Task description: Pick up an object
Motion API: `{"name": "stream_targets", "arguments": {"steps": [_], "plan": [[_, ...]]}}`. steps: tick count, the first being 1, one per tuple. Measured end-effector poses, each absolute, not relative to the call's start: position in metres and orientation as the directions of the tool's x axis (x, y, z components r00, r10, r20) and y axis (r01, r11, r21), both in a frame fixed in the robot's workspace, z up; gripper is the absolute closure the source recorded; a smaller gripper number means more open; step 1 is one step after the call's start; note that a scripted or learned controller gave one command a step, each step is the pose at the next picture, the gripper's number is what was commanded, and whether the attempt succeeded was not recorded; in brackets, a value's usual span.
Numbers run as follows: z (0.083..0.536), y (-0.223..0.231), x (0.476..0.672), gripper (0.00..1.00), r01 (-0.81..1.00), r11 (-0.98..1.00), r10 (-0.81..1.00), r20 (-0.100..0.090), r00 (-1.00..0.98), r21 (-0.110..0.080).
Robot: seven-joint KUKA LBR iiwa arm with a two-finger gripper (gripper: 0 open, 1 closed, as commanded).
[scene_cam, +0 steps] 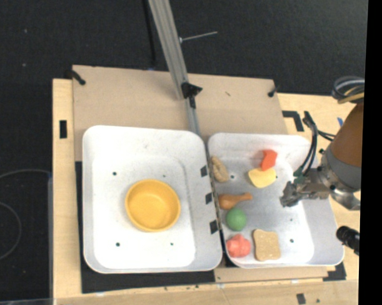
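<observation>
Two white bins (102,177) bear no legible writing; the end effector (291,197) hovers low, its opening impossible to tell.

In the right-hand shallow white bin (313,247), a small orange-red block (268,159) is standing near the far wall, with a yellow rounded piece (262,177) touching it just below. A beige lumpy item (220,170) is lying by the left wall, a brown drumstick-shaped toy (234,199) beneath it. A green ball (236,219), a pinkish-red round fruit (239,246) and a tan bread slice (266,244) are resting near the front.
</observation>
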State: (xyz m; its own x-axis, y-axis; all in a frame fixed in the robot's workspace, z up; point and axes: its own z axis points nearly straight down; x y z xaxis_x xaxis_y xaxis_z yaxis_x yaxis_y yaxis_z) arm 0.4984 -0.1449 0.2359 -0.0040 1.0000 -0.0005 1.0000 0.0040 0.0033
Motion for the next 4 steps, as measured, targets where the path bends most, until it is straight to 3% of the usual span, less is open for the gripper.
{"name": "stream_targets", "arguments": {"steps": [2, 4], "plan": [[0.23, -0.048, 0.548, 1.0, 1.0, 0.008, 1.0, 0.002, -0.008, 0.002], [0.241, 0.056, 0.616, 1.0, 1.0, 0.008, 1.0, 0.002, -0.008, 0.003]]}}
